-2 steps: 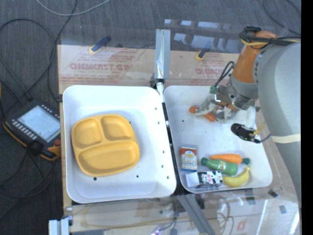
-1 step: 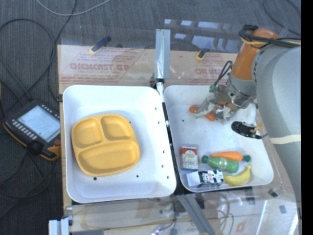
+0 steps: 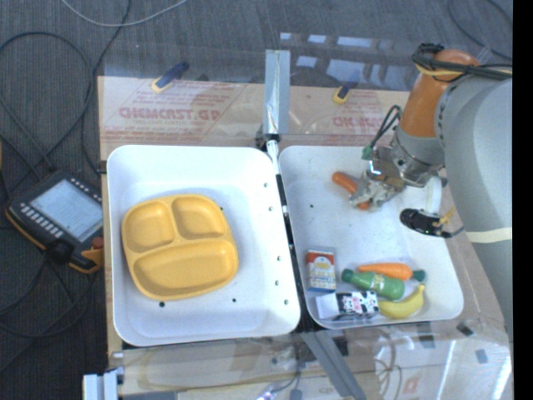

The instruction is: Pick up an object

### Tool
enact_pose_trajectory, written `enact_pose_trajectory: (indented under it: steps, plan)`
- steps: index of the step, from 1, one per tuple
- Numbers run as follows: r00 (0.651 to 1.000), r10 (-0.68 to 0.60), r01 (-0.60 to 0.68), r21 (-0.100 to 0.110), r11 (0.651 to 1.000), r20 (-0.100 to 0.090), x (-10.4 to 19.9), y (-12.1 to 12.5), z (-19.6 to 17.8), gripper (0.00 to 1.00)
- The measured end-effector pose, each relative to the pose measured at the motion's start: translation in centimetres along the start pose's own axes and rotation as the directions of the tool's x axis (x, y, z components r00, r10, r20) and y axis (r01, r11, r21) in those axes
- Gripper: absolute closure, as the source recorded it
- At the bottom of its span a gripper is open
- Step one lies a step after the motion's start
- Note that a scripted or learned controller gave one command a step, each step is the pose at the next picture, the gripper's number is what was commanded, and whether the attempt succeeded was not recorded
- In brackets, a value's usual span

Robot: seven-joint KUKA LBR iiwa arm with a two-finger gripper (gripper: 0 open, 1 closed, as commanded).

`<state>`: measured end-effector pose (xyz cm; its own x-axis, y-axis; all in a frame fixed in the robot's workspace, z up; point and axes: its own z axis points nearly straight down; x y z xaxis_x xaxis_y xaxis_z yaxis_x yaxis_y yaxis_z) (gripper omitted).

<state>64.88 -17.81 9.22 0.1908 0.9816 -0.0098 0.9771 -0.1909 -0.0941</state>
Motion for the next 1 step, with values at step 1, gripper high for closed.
enact_pose_trajectory:
  steps: [1]
  plan:
    - [0.981,-0.191,0.192,-0.09,0.977,0.014,7.9,-0.64,-11.49,1.0]
